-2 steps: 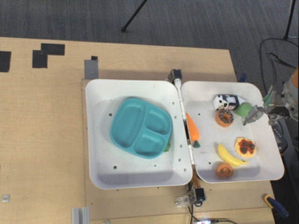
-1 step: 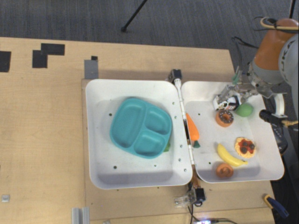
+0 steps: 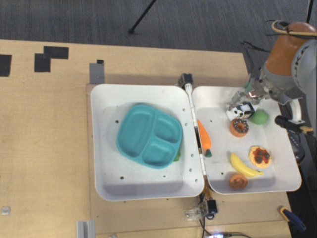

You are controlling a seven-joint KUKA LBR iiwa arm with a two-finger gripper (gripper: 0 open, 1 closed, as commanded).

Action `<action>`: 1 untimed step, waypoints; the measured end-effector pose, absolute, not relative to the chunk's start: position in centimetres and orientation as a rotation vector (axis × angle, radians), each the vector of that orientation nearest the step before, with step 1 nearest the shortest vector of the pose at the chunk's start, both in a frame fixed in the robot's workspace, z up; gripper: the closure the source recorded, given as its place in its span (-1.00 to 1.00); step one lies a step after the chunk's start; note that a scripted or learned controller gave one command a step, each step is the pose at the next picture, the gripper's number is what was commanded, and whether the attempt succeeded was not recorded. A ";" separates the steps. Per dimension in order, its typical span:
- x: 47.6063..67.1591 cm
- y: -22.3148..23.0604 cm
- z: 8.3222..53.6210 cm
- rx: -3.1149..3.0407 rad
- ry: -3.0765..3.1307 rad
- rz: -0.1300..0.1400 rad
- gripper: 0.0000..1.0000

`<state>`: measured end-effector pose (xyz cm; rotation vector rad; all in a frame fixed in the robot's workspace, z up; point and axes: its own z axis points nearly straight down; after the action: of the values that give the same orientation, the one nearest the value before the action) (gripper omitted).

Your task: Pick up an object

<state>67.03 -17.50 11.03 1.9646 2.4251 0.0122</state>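
Note:
My gripper (image 3: 241,104) hangs over the back of the right bin (image 3: 218,180), just above a small black-and-white object (image 3: 237,113). Beside it lies a green ball (image 3: 258,117). A round brown piece with a dark top (image 3: 239,127) sits just in front. Toward the front of that bin are a round tart with red fruit (image 3: 260,156), a yellow banana (image 3: 244,165) and a brown-orange round piece (image 3: 237,181). An orange carrot (image 3: 204,138) lies along the bin's left wall. Nothing shows between the fingers.
The left bin (image 3: 106,182) holds a teal divided plate (image 3: 150,135) with a bit of green under its right edge. A ridge (image 3: 194,128) separates the two bins. The arm's orange band (image 3: 288,51) rises at the upper right. Bare bench lies to the left.

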 end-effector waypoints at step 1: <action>67.3 -17.3 12.3 1.957 2.426 0.019 1.00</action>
<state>67.25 -17.34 12.28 1.9567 2.4260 0.0188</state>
